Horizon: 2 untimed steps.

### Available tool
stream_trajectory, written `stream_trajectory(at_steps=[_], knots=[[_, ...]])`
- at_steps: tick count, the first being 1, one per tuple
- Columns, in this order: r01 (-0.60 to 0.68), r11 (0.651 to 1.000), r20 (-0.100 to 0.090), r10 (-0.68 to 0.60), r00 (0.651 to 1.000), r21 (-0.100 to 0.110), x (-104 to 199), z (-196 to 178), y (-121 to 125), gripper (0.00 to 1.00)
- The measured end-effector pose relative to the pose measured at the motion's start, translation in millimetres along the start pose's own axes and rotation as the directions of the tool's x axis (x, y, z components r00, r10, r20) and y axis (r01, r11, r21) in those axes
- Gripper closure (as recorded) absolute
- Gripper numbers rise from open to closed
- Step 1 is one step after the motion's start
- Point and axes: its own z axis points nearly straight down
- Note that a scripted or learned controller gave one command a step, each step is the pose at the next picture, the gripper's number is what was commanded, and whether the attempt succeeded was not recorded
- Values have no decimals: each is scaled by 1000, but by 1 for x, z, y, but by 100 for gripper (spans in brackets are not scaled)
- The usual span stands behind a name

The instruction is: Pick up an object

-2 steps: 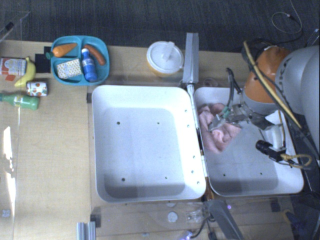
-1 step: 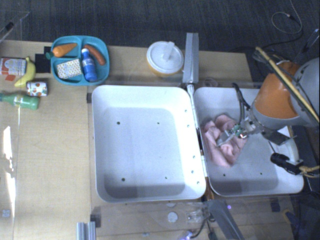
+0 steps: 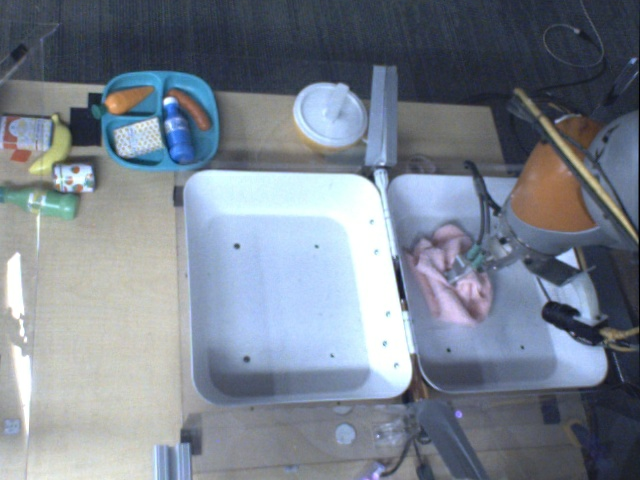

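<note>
A crumpled pink cloth (image 3: 447, 273) lies in the right bin (image 3: 500, 363), toward its left half. My gripper (image 3: 470, 264) reaches in from the right and is down on the cloth's right side, its fingertips pressed into the folds. The grey arm with its orange band (image 3: 548, 193) rises behind it at the bin's right edge. The cloth rests on the bin floor.
The left bin (image 3: 290, 288) sits beside the right one, with a metal divider post (image 3: 381, 118) behind their join. On the bench at back left stand a blue tray (image 3: 160, 118) of toy food, a lidded cup (image 3: 330, 115), a banana (image 3: 52, 146), a small can and a green bottle.
</note>
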Motion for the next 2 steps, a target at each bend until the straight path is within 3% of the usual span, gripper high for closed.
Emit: stream_trajectory(at_steps=[1, 2], knots=[[-336, 941, 3, 336, 942, 25, -4, -77, 114, 100], [-287, 957, 1, 288, 958, 28, 26, -100, 66, 100]])
